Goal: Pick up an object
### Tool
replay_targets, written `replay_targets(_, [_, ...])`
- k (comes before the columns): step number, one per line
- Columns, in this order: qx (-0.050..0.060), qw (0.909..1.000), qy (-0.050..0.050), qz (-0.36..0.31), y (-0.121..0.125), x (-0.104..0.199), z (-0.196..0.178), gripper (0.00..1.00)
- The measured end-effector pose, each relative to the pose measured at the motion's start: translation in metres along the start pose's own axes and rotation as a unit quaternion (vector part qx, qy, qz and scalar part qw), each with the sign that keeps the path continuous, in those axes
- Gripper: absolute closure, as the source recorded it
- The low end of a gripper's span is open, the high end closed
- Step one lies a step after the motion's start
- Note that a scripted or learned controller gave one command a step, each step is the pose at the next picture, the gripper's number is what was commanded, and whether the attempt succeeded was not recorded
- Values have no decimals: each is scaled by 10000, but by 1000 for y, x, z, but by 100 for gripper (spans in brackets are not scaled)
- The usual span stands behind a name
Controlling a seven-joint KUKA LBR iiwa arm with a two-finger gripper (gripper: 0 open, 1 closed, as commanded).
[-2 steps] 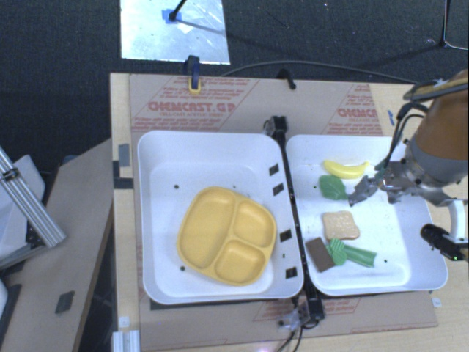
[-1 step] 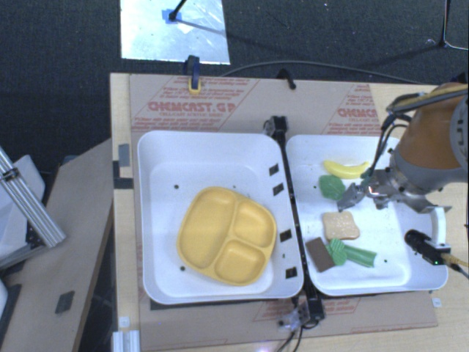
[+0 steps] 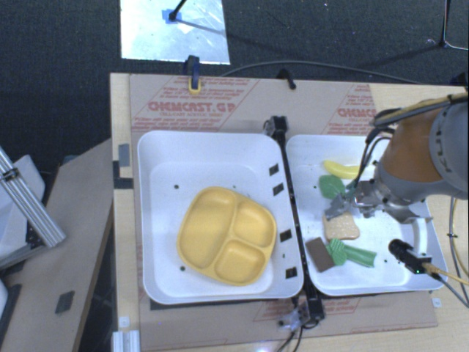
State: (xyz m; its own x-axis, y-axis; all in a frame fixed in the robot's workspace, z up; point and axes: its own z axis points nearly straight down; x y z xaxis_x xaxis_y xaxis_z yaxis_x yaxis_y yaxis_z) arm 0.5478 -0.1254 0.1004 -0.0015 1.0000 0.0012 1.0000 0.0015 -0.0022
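**Arm low over the right bin's small items**

The left shallow white bin (image 3: 157, 218) holds one thing: a yellow plastic plate with three compartments (image 3: 227, 235), lying flat near the bin's middle. Right of that plate, across the black divider (image 3: 292, 218), the right shallow white bin (image 3: 308, 160) holds a cluster: a yellow banana-shaped piece (image 3: 340, 169) farthest back, a round green piece (image 3: 331, 186) just in front of it, a tan toast-like slab (image 3: 341, 229), a dark brown block (image 3: 319, 254) and a green ridged toy (image 3: 352, 254) nearest the front wall.

The grey arm with its orange band (image 3: 414, 156) comes in from the right, and the two-finger gripper (image 3: 346, 204) sits low between the green piece and the tan slab; whether it is spread or pinching anything I cannot tell.

Both bins rest on a printed cardboard sheet (image 3: 220, 101) atop a pale wooden bench (image 3: 80, 218). Beyond lies dark carpet with a shiny sheet (image 3: 176, 20).
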Motion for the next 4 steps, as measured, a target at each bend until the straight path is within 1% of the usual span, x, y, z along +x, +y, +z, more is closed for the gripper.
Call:
replay_targets(1, [-28,10000,0,1,2,0,13,0])
replay_targets(2, [-81,10000,-14,-1,5,0,0,100])
replay_targets(3, [-36,10000,-11,-20,16,3,-51,100])
replay_targets(4, [-48,10000,-13,-20,17,3,-105,100])
